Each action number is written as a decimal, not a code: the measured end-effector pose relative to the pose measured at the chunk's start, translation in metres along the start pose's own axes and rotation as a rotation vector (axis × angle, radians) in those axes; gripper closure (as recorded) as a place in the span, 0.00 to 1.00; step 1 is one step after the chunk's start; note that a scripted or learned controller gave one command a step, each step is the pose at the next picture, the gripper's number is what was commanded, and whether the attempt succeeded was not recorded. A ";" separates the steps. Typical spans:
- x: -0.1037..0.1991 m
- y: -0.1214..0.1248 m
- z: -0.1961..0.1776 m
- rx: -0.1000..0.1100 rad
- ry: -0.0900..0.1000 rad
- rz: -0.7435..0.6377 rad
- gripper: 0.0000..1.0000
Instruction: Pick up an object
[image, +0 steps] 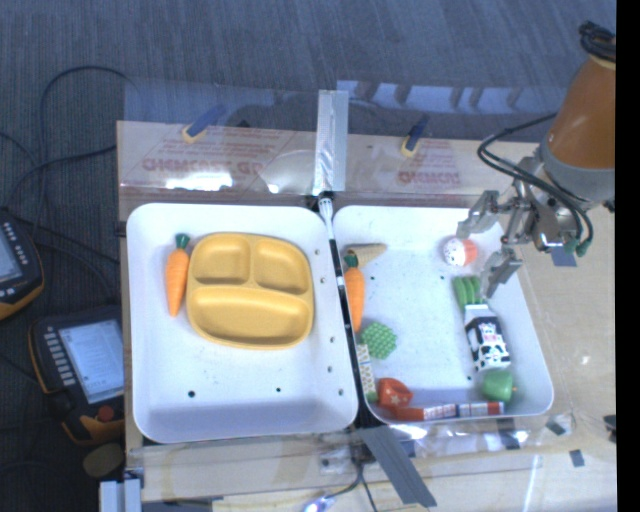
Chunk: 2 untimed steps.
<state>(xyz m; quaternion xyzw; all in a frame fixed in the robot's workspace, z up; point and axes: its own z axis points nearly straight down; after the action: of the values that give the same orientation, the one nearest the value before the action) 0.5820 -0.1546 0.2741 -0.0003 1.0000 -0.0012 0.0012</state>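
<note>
A: Small ball (458, 252), white with orange, upper part of the right bin (420, 300), is my guess for the target.

B: Gripper (492, 243)?

A: Just right of the ball, fingers spread wide, holding nothing (ball sits outside them).

B: So the move goes left?

A: Left, slightly down. Green stick (467, 294) lies below; carrot (177, 277) far left.

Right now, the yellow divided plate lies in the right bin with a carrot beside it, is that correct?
Not quite. The camera view shows the yellow divided plate in the left bin, not the right one. A carrot does lie beside it, along the plate's left side as seen in that view.
</note>
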 end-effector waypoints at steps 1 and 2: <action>-0.002 -0.025 0.107 -0.002 0.002 0.091 0.00; 0.014 -0.066 0.184 0.001 -0.010 0.075 0.00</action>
<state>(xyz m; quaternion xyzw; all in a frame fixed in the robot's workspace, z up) 0.5682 -0.2209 0.0898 0.0373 0.9993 -0.0017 0.0061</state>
